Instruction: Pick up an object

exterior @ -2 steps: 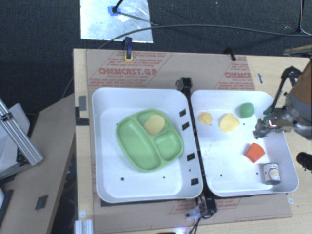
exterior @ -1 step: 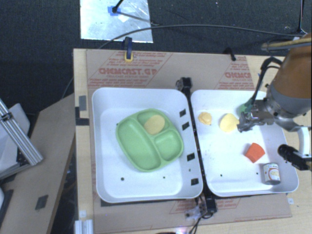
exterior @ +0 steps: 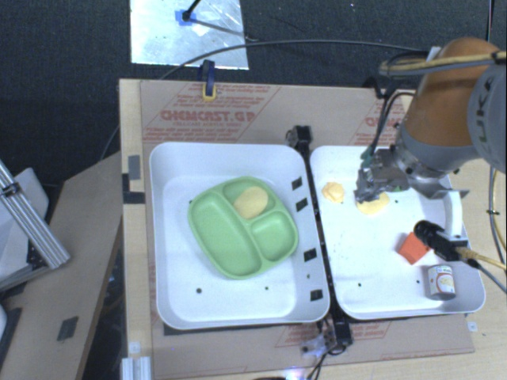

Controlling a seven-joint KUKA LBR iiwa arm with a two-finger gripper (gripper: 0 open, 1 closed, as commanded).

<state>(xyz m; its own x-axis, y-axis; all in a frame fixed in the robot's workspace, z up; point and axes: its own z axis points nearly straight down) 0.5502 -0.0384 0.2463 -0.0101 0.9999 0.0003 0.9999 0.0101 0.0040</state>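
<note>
My gripper (exterior: pixel 370 190) hangs low over the back part of the right bin (exterior: pixel 348 287). It is directly above a pale yellow piece (exterior: pixel 375 206), which sticks out from under it on the near side. A second small yellow lump (exterior: pixel 333 191) lies just to the gripper's left. An orange block (exterior: pixel 411 249) lies nearer the front right, and a small can (exterior: pixel 440 282) stands beyond it near the front right corner. Whether the gripper touches the yellow piece is hidden by the wrist.
The left bin (exterior: pixel 174 291) holds a green divided plate (exterior: pixel 230 248) with a yellow food item (exterior: pixel 252 202) in its back compartment. A black-clipped divider (exterior: pixel 310 212) runs between the bins. The grey and orange arm (exterior: pixel 451 109) covers the right bin's back right.
</note>
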